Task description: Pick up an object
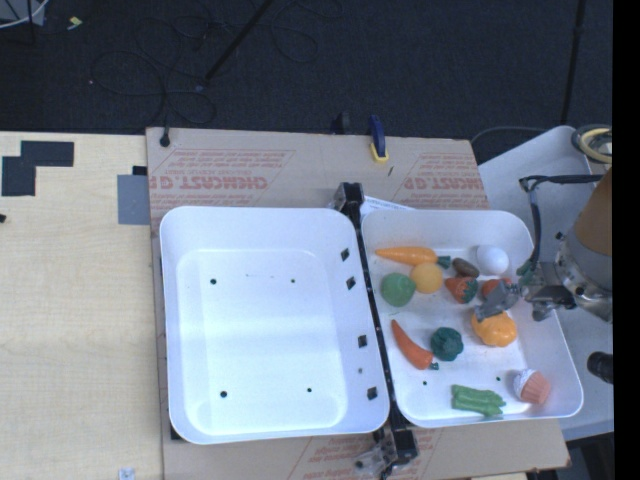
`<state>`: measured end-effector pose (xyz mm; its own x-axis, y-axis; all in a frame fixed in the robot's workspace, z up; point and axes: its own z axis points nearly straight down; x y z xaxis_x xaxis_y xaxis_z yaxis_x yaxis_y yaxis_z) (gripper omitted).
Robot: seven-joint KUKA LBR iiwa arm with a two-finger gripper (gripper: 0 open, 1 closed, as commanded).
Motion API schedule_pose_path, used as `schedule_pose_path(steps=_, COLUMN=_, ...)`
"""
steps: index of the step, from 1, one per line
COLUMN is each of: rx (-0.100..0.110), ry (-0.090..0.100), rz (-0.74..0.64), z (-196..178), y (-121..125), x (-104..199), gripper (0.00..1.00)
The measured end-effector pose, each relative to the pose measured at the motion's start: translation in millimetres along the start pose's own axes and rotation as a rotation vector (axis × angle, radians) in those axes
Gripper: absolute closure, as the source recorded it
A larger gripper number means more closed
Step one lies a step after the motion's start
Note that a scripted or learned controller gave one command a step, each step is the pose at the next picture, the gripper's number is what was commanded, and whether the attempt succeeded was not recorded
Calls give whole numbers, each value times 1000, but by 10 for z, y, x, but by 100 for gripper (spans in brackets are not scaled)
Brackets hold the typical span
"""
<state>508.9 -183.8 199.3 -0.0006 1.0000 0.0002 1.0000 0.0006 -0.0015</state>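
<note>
Over the right bin | camera view: claw is reaching down among the toy foods, just above the orange fruit | can't tell if it is gripping | tip: drop straight, squeeze only the fruit, then lift slowly

Cardboard sheet beneath two bins, blue clamp at its edge.

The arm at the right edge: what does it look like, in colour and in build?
The arm is bulky and rounded, with an orange-brown band above grey metal. A thin dark cable loops beside it. The hand is small, dark grey and metallic, reaching over the right bin.
</note>
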Motion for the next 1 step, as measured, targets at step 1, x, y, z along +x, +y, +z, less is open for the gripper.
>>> schedule_pose_path(steps=1, rx=-4, ry=-2, rz=-4, z=1140, y=516, x=-297, gripper=0)
